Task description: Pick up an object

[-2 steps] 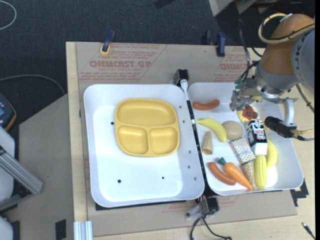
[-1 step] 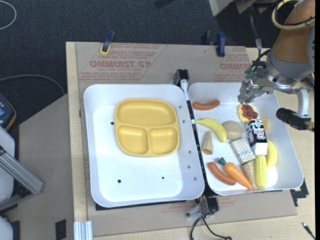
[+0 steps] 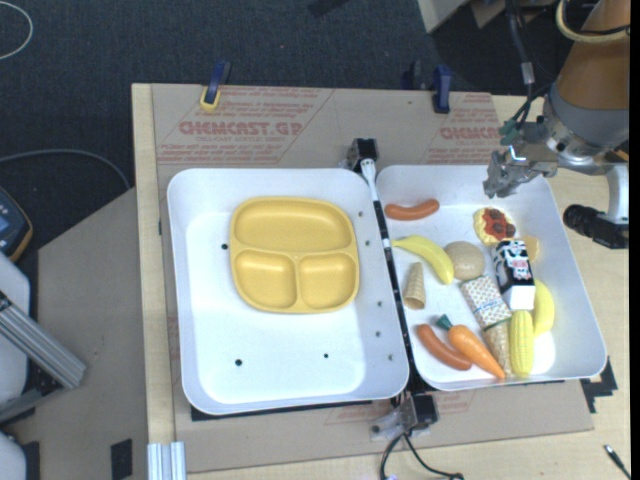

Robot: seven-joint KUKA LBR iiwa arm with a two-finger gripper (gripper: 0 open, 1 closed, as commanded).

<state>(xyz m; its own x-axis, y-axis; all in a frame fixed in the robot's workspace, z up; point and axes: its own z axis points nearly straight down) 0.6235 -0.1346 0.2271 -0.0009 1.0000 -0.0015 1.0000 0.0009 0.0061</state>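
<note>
The carrot (image 3: 472, 349) and corn (image 3: 521, 341) lie at the right bin's (image 3: 572, 263) near edge, while the gripper (image 3: 503, 179) hovers above its far rim, grasp unclear.

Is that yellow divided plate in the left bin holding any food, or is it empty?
Empty. The yellow plate shows three bare compartments; all the toy food, like the banana and carrot, lies in the right bin.
</note>
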